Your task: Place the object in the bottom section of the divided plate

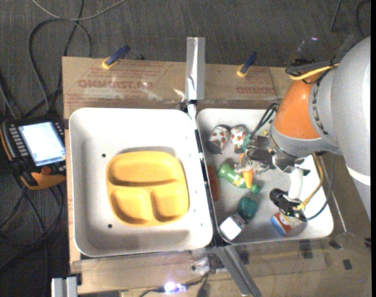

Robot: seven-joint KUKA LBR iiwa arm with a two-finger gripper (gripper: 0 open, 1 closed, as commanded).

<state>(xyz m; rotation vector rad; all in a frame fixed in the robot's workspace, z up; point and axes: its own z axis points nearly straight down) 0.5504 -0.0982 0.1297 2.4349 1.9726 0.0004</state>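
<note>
You see the gripper (250, 166) low in the right bin (324, 224) over the green toy (228, 174), likely picking; grip state unreadable. Yellow divided plate (149, 186) waits in the left bin (89, 166).

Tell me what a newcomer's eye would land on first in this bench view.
First, the yellow divided plate, alone in the left bin. Next, the grey arm with its orange band, coming in from the right over the right bin. Below it lies a jumble of small toys, among them a green one and a teal one.
</note>
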